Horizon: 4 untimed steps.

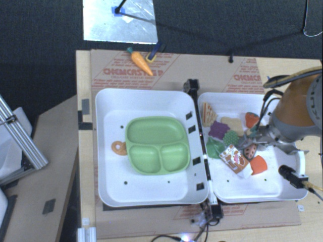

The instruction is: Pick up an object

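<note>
Toy pile (pixel 229 145) sits crowded in the right bin (pixel 262 190); my tool (pixel 251 144) hovers right over it, can't tell its state. Clutter means I might snag two or slip off.

Glossy plastic green tray (pixel 156 145); matt white bins (pixel 108 110).

Tool (pixel 251 144) low in right bin (pixel 262 195) among toys; green tray (pixel 156 144) in left bin (pixel 108 135).

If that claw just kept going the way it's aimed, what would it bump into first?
Probably the small printed packet, just below and left of the gripper in the right bin. Depth is hard to judge from above.
</note>
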### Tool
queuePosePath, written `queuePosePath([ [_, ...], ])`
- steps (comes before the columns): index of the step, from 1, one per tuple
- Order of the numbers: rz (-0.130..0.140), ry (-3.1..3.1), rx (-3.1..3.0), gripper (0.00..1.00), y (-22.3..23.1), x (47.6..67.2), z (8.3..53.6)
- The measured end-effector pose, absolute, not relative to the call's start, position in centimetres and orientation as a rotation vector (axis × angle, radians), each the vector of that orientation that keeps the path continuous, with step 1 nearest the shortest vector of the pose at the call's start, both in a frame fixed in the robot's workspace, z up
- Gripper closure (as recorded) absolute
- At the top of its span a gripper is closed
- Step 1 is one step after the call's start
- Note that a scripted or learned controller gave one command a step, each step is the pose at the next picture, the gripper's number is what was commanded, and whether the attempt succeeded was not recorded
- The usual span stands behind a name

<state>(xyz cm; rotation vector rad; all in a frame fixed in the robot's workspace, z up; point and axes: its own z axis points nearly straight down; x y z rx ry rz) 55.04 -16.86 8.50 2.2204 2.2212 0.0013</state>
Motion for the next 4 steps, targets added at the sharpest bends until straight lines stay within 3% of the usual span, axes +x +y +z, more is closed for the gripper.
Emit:
queuePosePath([
  [1, 0.003, 2.221, 2.219, 1.00, -16.9, 55.1, 9.5],
  [3, 0.006, 2.223, 2.212, 1.00, -16.2, 55.3, 19.7],
  [4, 0.003, 2.225, 2.214, 1.00, -16.2, 55.4, 22.6],
])
